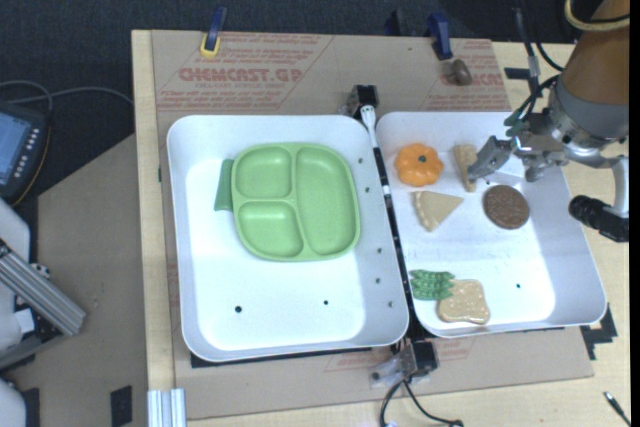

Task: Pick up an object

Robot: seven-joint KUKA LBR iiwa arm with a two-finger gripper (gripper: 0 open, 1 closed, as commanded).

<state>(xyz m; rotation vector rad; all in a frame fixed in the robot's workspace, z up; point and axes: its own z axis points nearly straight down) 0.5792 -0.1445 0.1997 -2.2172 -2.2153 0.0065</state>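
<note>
Presently the tool (487, 163), its state not discernible, is observed in the right bin (560, 305), with the pale wedge (465, 163) just to its left, touching or nearly so.

Lighting: bright, even, overhead. Shadows: soft and faint, a pale one on the bin floor (520, 260) just below the gripper (487, 161). Glare: mild wash on white bin surfaces left of the gripper. Focus: slightly soft throughout, grainy; gripper outline indistinct. Edge distortion: none evident.

Glossy white plastic bins (200, 215)
</note>
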